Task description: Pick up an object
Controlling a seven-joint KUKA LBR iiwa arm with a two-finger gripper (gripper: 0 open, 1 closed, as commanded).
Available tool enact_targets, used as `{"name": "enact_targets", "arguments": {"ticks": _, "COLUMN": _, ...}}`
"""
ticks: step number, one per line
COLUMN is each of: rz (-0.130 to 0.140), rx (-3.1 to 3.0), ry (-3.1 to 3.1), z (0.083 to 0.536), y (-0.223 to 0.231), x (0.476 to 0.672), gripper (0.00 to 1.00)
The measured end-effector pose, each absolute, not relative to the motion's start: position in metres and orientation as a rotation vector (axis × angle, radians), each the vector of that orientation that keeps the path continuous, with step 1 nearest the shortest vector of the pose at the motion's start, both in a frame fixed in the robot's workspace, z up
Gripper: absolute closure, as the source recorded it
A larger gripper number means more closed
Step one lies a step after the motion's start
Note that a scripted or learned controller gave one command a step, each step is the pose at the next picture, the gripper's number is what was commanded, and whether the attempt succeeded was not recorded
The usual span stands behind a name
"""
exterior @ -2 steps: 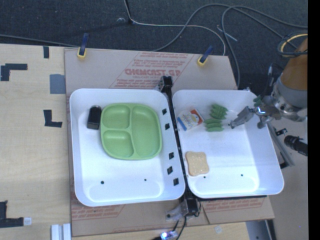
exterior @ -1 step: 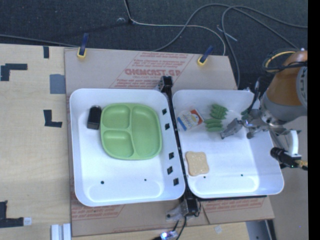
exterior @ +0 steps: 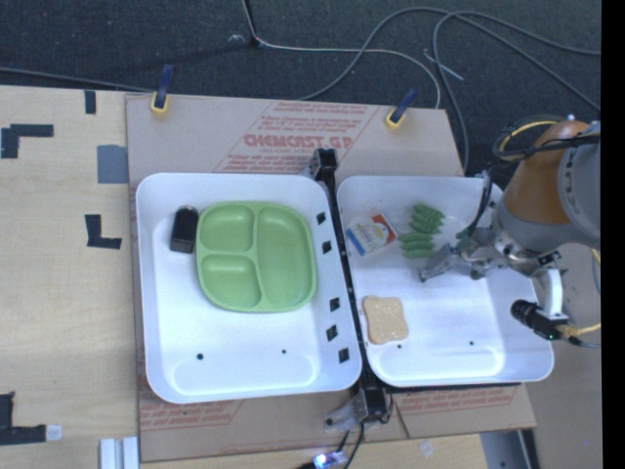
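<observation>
Inside the right bin (exterior: 527, 364): toast (exterior: 385, 319), green pods (exterior: 422, 229), a packet (exterior: 371, 234); fingers' (exterior: 437, 268) state unclear.

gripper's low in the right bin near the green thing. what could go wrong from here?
1. The end effector sits just beside the green toy; a slightly off descent could nudge it away rather than grasp it.
2. The small packet lies close to the green toy, so a grab may catch both.
3. The arm hangs over the right bin's right wall; a sweep could clip the rim.
</observation>
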State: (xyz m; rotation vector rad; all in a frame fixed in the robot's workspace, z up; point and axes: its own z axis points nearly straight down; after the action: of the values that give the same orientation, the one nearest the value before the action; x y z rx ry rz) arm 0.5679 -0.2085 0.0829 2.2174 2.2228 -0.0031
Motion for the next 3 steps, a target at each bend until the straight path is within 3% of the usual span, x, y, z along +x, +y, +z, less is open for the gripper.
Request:
{"name": "enact_targets", "arguments": {"ticks": 1, "rz": 0.0, "rx": 2.213, "ry": 2.22, "z": 0.097, "y": -0.209, "x": 0.569, "gripper": 1.0}}
{"name": "enact_targets", "arguments": {"ticks": 2, "rz": 0.002, "rx": 2.218, "ry": 2.222, "z": 0.151, "y": -0.207, "x": 0.58, "gripper": 1.0}}
{"name": "enact_targets", "arguments": {"ticks": 3, "rz": 0.001, "rx": 2.219, "ry": 2.222, "z": 0.193, "y": -0.208, "x": 0.578, "gripper": 1.0}}
